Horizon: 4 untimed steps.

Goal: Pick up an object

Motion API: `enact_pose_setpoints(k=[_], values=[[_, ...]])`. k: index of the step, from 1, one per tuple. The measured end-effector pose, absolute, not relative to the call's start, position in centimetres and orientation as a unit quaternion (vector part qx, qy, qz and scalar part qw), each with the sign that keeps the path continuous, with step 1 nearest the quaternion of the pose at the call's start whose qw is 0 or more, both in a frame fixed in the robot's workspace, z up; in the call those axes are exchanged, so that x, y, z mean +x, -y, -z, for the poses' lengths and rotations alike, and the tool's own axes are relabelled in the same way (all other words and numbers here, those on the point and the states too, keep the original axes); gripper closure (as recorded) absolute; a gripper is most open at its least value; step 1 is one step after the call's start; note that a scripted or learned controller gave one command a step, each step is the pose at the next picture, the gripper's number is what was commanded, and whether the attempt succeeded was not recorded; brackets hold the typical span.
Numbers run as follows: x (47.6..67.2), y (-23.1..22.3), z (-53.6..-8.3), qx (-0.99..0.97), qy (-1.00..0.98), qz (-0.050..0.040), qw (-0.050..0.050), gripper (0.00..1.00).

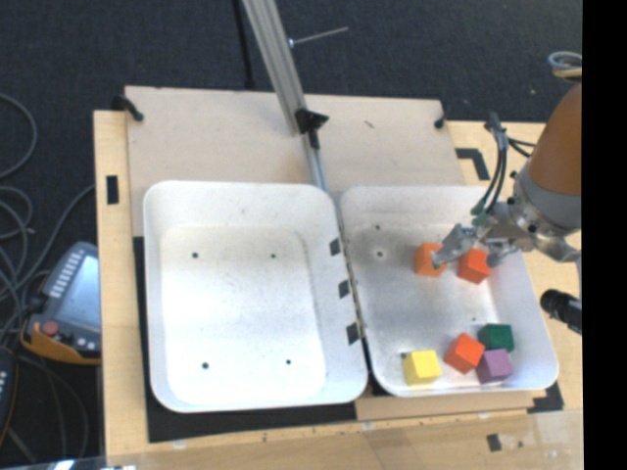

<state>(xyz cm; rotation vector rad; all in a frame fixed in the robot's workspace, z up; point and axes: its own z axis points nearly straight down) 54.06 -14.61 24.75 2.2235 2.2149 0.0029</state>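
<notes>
From the fixed camera above the desk (245, 116), two shallow white bins sit side by side: the left bin (245, 302) and the right bin (392, 213).

The arm (558, 164) reaches in from the right, its orange band above the grey wrist, and its gripper (475, 248) hangs over the upper middle of the right bin. The jaws stand at a middling spread, with one grey finger slanting down to the left and the other to the right. Between them, just under the wrist, lies a red-orange block (474, 265); it sits in the gap of the jaws, but whether the fingers press on it or merely straddle it cannot be told from this slant. Just to the left of the left finger, touching or nearly touching its tip, lies a smaller orange block (426, 259), outside the jaws.

Well apart from the gripper, in the near right corner of the same bin, four more blocks cluster together: a yellow block (423, 365) to the left, an orange block (464, 352) beside it, a green block (497, 337) behind and to the right, and a purple block (496, 364) in front of the green one, touching the orange one.

A grey metal rail (279, 57) slants from the top of the view down to the seam between the bins. To the left of the desk, cables and a handheld pendant (64, 302) lie on the dark floor.
</notes>
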Motion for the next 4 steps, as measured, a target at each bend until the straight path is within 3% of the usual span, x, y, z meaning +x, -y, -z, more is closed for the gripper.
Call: enact_pose_setpoints(k=[1, 2, 3, 4], values=[[57.3, 15.0, -9.6, 0.707, -0.707, -0.0002, 0.003, 0.00], [53.0, 11.8, -14.3, 0.707, -0.708, -0.0007, 0.000, 0.00], [58.7, 17.0, -18.7, 0.708, -0.706, -0.0014, 0.006, 0.00], [62.3, 17.5, -9.3, 0.706, -0.708, 0.0008, 0.002, 0.00]])
